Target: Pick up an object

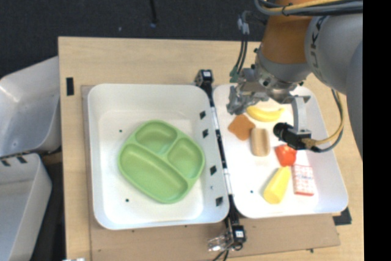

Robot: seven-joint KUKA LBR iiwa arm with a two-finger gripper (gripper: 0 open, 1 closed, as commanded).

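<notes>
The right bin (324,192) holds several small items: a yellow banana (266,112), an orange-brown wedge (241,126), a tan cylinder (260,142), a red piece (285,155), a yellow bottle (277,184) and a pink-patterned packet (303,180). My gripper (239,102) hangs low over the far left part of this bin, just left of the banana and above the wedge. The wrist body covers much of it, and nothing shows between its fingers.
The left bin (104,192) carries a green divided tray (161,159). A black clamp (203,77) sits at the far end of the divider between the bins. A black cable plug (292,134) hangs from the arm over the right bin.
</notes>
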